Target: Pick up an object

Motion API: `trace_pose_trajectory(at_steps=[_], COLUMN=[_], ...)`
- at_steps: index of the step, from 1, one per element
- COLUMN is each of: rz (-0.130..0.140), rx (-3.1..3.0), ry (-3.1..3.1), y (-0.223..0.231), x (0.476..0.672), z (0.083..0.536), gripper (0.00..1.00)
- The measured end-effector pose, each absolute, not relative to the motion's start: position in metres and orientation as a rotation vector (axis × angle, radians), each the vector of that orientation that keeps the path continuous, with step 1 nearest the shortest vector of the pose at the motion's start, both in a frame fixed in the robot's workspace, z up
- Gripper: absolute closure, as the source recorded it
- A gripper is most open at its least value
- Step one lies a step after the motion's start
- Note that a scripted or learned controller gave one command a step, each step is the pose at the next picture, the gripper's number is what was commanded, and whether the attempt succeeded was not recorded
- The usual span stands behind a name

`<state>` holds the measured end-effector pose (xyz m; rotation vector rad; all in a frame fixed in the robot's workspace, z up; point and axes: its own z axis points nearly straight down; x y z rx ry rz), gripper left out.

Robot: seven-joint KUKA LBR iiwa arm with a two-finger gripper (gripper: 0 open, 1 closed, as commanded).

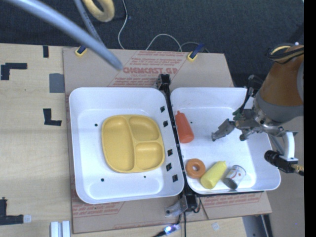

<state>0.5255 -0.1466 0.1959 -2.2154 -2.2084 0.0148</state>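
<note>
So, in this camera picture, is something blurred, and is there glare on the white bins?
In the camera view, the grey bar crossing the top left is soft and out of focus, as is the yellow loop near it. The left bin, right bin, yellow plate and orange bottle look sharp. The bins are bright and evenly lit, with only faint shadows.

Robotics lab, taped bench (pixel 29 132), paired white bins (pixel 79 102), loose cables (pixel 148 41)

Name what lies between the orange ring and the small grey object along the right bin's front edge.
The yellow cylinder lies between the orange ring and the grey object, tilted, in the camera view.
</note>
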Motion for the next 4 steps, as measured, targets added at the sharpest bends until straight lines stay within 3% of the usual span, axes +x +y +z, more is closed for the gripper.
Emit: trace_pose_trajectory(at_steps=[1,3,4], rz=[0.002,0.005,0.003], rx=[-2.218,-2.218,-2.220], ry=[-2.222,-2.219,-2.222], y=[-0.146,-0.146,-0.146], x=[0.529,0.521,0.521], z=[0.204,0.096,0.085], gripper=[0.00,0.00,0.00])
